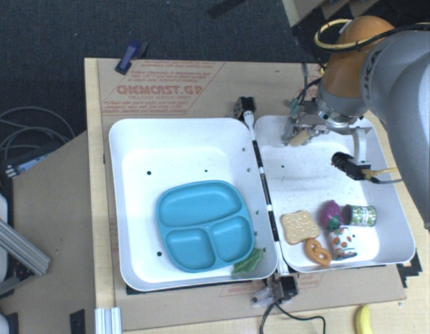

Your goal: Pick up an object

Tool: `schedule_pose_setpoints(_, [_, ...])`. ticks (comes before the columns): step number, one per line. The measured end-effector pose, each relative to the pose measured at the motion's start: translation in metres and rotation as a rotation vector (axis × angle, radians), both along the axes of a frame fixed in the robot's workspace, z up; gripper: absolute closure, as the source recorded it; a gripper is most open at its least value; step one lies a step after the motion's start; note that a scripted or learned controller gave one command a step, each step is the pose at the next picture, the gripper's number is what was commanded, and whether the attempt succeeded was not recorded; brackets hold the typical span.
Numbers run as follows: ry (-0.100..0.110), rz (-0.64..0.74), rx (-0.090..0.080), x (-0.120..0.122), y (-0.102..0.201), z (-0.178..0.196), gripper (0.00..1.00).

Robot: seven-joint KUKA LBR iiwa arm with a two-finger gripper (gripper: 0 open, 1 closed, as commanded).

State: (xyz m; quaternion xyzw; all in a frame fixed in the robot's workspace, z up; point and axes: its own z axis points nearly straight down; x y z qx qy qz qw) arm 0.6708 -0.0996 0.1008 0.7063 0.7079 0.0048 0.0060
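The gripper (299, 135) is down at the far end of the right bin (403, 236), close to that bin's back wall, and how its jaws stand I cannot tell from this angle. Nothing is visibly between them. The pickable objects sit well apart from it, bunched at the bin's near end: a cracker (299, 226), a pretzel (318, 252) just in front of it, a purple piece (331, 213), a small can (361, 216) on its side, and a white cup (342, 242) with red spots. The arm (396, 82) comes in from the right, its orange band (351, 58) above the wrist, pointing down into the bin. Over in the left bin (131, 152), 1 blue divided tray (204, 225) with 3 compartments, a green leaf (248, 263) touching its near right corner.
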Motion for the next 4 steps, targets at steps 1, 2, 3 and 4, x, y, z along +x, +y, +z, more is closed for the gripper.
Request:
schedule_pose_setpoints(1, [0.011,-0.001,0.001,-0.003,0.036,0.118,1.0])
schedule_pose_setpoints(2, [0.016,-0.002,0.002,-0.039,0.032,0.13,1.0])
schedule_pose_setpoints(3, [0.014,-0.003,0.001,-0.056,0.019,0.16,1.0])
schedule_pose_setpoints(4, [0.017,-0.003,0.002,-0.103,0.023,0.163,1.0])
